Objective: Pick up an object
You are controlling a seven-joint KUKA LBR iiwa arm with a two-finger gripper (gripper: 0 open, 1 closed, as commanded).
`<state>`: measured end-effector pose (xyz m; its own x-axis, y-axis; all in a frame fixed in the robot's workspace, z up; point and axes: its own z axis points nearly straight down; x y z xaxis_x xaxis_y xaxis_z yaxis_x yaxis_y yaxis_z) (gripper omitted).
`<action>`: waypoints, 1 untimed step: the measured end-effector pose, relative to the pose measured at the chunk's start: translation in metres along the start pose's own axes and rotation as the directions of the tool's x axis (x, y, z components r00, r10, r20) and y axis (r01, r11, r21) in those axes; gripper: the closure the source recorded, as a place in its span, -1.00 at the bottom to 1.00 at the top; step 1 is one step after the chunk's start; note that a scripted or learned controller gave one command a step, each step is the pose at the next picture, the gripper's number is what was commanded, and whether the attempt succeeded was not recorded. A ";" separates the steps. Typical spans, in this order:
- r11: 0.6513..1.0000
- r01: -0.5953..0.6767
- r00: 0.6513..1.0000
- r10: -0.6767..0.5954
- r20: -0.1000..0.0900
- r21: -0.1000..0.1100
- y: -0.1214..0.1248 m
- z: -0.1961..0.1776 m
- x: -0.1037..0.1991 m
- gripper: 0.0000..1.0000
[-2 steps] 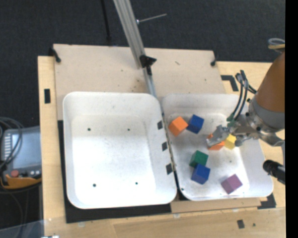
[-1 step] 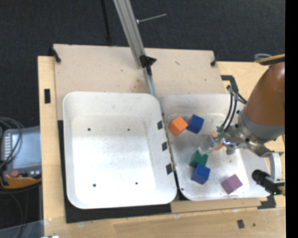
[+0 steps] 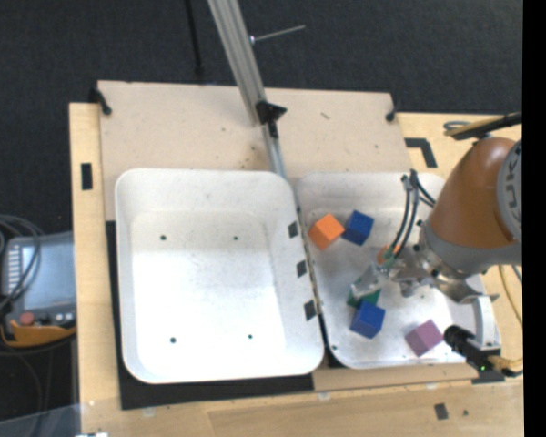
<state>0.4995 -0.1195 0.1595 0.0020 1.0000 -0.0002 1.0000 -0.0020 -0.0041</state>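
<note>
The right bin (image 3: 346,194) holds an orange cube (image 3: 326,230), a blue cube (image 3: 358,227) beside it, a second blue cube (image 3: 368,319) lower down and a purple cube (image 3: 424,337) near the front right. My gripper (image 3: 375,283) reaches in from the right and sits low in the bin, just above the lower blue cube. A small green object (image 3: 362,292) lies right at its tip. Whether the green object is between the fingers is hidden by the wrist.
The left bin (image 3: 209,185) lies beside the right one, with a raised wall between them. A slanted aluminium post (image 3: 237,48) stands behind the bins. The arm's orange band (image 3: 473,198) overhangs the right bin's right side.
</note>
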 end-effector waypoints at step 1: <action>1.000 -0.004 1.000 0.004 0.001 -0.010 0.003 -0.013 -0.001 1.00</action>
<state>0.5021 -0.1205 0.1728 0.0062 1.0000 -0.0011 1.0000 -0.0062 0.0060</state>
